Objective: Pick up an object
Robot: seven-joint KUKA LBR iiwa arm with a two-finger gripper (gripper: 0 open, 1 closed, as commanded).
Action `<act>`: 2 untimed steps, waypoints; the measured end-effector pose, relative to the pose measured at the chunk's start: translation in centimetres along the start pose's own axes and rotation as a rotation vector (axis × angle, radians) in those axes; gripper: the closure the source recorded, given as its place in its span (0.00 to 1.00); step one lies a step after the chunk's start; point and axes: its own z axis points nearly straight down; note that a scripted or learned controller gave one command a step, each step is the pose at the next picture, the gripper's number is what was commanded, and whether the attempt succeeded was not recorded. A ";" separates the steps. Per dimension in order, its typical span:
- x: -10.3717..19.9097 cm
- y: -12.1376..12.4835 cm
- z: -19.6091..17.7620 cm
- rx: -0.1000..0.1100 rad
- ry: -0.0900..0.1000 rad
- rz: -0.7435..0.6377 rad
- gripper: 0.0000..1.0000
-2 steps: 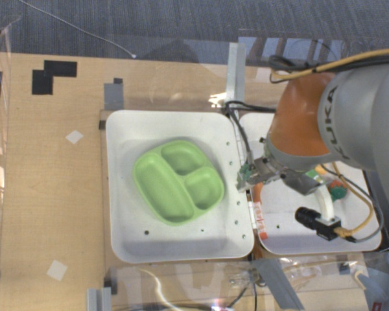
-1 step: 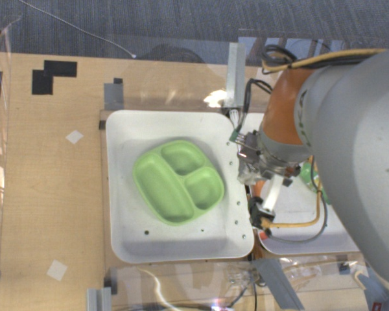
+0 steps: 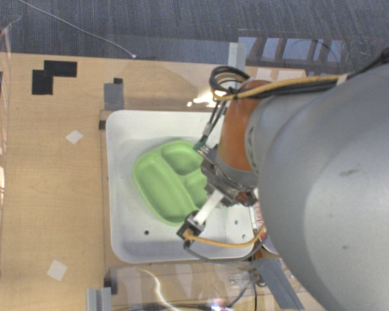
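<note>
Arm (image 3: 330, 173) fwd; wrist (image 3: 236, 138) low, tilted

You have nothing legible here: no word, number or brand can be made out on any surface. The nearest things to a sign are the black blocky patches (image 3: 54, 75) near the far left corner of the counter (image 3: 45, 193), which are plain shapes without lettering. Two small pale square stickers (image 3: 74, 137) toward its left edge are too small to show any print.
</note>
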 end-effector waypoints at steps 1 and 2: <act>4.8 -4.4 2.3 0.000 0.000 0.345 1.00; 7.5 -6.6 -1.4 0.000 0.004 0.635 1.00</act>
